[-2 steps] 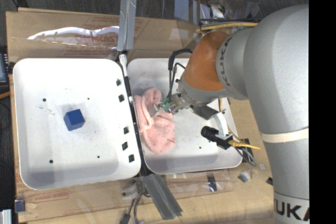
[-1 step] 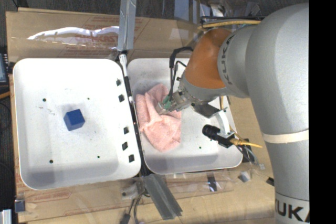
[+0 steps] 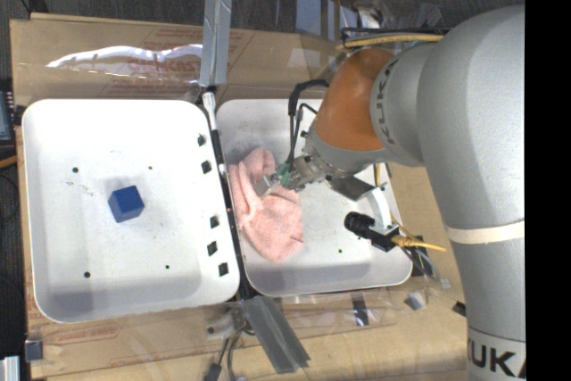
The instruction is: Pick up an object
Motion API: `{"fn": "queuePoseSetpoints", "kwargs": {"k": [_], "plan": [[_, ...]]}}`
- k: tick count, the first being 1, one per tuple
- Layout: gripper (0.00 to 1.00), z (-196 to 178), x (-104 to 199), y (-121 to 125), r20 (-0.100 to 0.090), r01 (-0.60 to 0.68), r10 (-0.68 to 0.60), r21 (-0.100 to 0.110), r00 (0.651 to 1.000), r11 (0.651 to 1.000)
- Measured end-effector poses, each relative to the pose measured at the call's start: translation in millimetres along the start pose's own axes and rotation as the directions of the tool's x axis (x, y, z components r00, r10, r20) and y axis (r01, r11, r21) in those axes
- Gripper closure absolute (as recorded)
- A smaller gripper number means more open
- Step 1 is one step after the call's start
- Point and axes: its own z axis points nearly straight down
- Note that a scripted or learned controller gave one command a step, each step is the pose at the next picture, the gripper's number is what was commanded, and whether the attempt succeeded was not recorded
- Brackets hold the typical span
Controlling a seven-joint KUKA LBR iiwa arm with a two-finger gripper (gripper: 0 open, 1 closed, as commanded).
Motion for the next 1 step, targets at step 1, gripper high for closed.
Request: {"fn": "queuePoseSetpoints", "kwargs": {"k": [1], "plan": [[0.0,9.2,-1.5,-12.9,0.0,-0.02,0.02,-0.004,1.0,1.0]]}}
